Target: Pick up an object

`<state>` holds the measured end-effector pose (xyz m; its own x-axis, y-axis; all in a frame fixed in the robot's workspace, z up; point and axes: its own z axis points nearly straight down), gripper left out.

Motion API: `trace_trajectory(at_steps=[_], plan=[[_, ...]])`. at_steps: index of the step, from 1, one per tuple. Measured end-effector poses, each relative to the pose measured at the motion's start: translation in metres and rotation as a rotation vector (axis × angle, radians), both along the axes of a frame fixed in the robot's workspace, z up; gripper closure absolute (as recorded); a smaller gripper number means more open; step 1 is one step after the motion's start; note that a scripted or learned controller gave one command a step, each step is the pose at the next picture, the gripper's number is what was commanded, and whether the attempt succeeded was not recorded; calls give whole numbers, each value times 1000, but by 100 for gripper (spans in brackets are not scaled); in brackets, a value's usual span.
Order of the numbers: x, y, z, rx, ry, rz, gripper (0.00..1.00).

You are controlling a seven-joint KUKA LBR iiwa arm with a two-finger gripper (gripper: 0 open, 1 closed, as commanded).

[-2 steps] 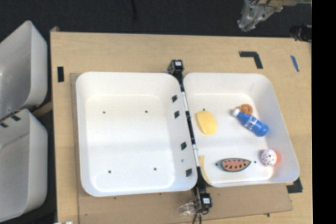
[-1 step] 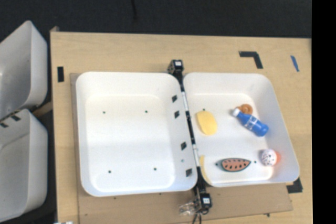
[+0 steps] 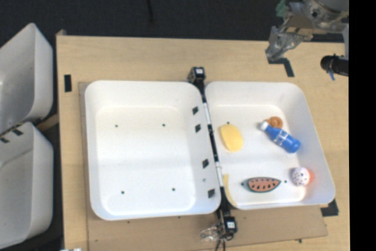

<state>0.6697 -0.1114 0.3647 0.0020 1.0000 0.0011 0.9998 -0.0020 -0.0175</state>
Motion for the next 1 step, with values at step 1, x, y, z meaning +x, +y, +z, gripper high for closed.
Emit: trace_trajectory(at_steps=[1], plan=[[0,-28,198,-9,-39,-1,100]])
